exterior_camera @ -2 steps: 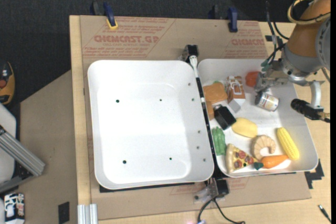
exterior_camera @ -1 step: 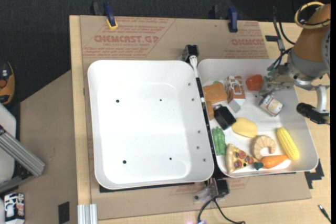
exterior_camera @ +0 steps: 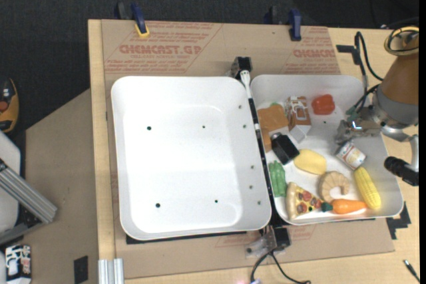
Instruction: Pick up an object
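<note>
**Ana:** Bins first, left to right. What's in them?

**Ben:** The left bin [exterior_camera: 180, 156] lies bare. The right bin [exterior_camera: 333, 86] carries everything: a brown block [exterior_camera: 271, 120], a black piece [exterior_camera: 284, 147], a green piece [exterior_camera: 277, 177], a pizza slice [exterior_camera: 303, 199], a yellow lump [exterior_camera: 310, 161], a red piece [exterior_camera: 323, 104], a bagel [exterior_camera: 334, 184], a carrot [exterior_camera: 347, 207], a small can [exterior_camera: 351, 155] and a corn cob [exterior_camera: 367, 187].

**Ana:** And the gripper [exterior_camera: 351, 128]?

**Ben:** Low over the right bin's right side, reaching in from the right. Whether it is spread or closed, I cannot tell.

**Ana:** Nearest thing?

**Ben:** The small can, just below the gripper toward the near rim, lying tilted. The corn cob sits beyond it, long axis running toward the near edge.
</note>
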Controlling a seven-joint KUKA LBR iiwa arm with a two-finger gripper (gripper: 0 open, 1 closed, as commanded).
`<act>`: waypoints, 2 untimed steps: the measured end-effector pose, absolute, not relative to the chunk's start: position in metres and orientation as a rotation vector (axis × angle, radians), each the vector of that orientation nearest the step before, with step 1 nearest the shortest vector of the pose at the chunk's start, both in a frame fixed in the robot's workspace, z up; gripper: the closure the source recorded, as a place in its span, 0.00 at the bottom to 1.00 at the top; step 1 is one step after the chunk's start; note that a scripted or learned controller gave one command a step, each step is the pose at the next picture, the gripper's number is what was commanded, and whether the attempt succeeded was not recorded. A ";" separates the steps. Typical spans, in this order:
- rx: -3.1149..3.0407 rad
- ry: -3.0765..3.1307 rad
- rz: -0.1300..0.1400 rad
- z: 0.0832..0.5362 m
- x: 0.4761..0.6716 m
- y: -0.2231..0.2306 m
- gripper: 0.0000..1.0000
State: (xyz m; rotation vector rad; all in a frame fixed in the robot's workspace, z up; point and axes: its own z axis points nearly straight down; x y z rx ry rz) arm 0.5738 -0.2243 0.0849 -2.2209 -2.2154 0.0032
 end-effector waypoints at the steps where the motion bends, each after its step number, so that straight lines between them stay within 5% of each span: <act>1: -2.198 -2.210 0.032 0.081 0.647 -0.225 1.00; 2: -2.219 -2.215 0.004 0.085 0.585 -0.224 1.00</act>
